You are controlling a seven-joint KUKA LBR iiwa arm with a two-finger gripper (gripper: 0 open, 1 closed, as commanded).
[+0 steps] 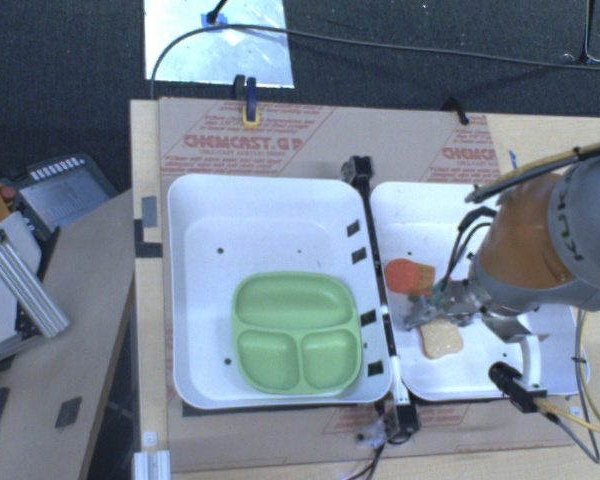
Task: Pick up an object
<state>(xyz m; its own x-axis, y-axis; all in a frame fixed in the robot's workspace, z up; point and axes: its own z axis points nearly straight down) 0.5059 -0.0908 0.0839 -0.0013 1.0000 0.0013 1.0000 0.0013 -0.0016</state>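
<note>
While the arm is reaching into the right bin, its gripper is hovering low between an orange-red object and a tan one; its opening cannot be told. Seemingly approaching, it next needs centring over one piece.

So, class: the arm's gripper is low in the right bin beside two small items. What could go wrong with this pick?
The gripper sits between an orange-red object and a tan object, which lie close together, so it might nudge one while reaching for the other. Both lie near the divider between the bins, which could block a finger. The tan object looks flat and may slip.
</note>
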